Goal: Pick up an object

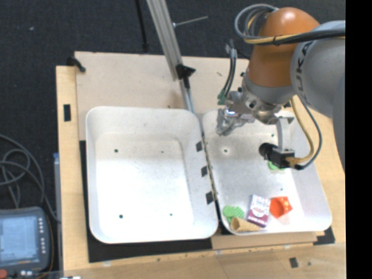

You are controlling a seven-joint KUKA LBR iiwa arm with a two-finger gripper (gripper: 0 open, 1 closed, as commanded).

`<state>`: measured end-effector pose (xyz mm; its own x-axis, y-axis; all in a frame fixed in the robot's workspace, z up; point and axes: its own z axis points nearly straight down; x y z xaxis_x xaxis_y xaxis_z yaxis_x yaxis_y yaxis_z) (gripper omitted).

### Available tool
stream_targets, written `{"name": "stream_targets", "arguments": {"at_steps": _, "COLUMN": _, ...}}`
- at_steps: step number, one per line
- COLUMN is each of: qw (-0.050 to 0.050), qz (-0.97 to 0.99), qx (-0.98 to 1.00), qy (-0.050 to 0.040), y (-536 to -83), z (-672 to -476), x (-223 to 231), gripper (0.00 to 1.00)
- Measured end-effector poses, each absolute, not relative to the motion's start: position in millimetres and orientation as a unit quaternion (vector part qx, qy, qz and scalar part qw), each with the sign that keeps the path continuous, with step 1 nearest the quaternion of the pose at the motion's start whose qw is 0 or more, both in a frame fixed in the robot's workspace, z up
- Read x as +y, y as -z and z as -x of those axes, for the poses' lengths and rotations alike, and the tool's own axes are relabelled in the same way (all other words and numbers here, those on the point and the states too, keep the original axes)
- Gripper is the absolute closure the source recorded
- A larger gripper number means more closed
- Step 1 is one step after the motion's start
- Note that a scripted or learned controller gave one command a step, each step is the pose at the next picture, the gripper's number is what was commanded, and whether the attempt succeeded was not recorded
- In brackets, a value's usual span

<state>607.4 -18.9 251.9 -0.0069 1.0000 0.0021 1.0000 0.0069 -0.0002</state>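
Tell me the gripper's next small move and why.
Probably travel toward the near edge of the right bin. The gripper hangs over that bin's far left corner, while the purple packet, orange block and green piece lie clustered there.

bins (pixel 145 121): smooth white plastic (speckled) | bench (pixel 116 74): matt wood | wrist band (pixel 279 45): glossy orange

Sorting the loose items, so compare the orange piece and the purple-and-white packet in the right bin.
The orange piece is plain orange and smaller; the purple-and-white packet is printed, larger and flatter-looking. The orange piece lies nearer the bin's right wall, the packet nearer the middle. Both lie at the right bin's near edge.
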Motion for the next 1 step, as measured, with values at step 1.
{"name": "stream_targets", "arguments": {"at_steps": 1, "qw": 0.001, "qz": 0.705, "qx": -0.709, "qy": -0.0004, "y": -239.2, "z": -584.1, "x": 26.5, "gripper": 1.00}}
